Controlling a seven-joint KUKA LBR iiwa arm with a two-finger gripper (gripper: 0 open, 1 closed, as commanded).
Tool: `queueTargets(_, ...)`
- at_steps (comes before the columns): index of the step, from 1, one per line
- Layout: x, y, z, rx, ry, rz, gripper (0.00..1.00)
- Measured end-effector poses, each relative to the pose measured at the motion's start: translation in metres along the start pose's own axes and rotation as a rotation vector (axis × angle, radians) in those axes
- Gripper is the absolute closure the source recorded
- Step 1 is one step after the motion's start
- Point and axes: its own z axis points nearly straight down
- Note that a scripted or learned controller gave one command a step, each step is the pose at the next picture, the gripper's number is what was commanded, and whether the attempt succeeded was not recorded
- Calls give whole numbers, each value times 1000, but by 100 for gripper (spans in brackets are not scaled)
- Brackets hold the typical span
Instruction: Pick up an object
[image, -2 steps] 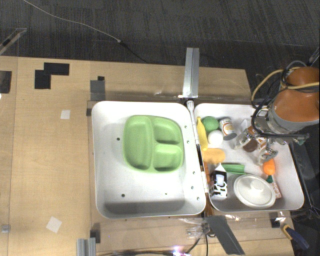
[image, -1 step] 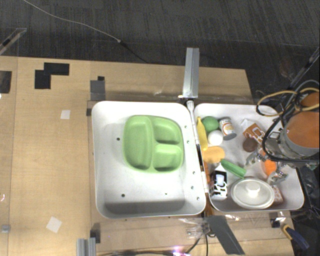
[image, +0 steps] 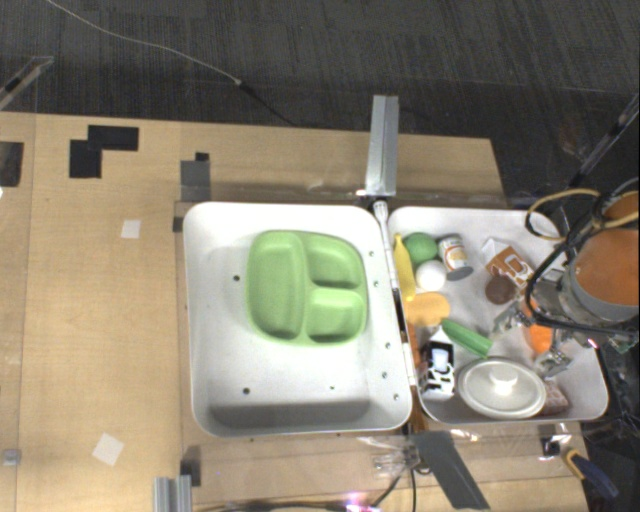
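Observation:
My gripper is low in the right bin, near its right side, under the grey wrist with the orange band. It stands open, one finger to the upper left and the other to the lower right. A small orange object lies between them; I cannot see whether they touch it. Close by are a white round bowl, a green cylinder and a brown round piece.
The right bin also holds a green ball, a white ball, a small can, a yellow piece, an orange-and-white box and a black-and-white item. A green divided plate lies in the left bin.

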Motion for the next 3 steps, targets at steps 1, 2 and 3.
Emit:
queueTargets(1, 6, 4, 0, 1, 1, 38, 0)
queueTargets(2, 14, 11, -1, 3, 0, 54, 0)
queueTargets(3, 4, 19, -2, 4, 1, -370, 0)
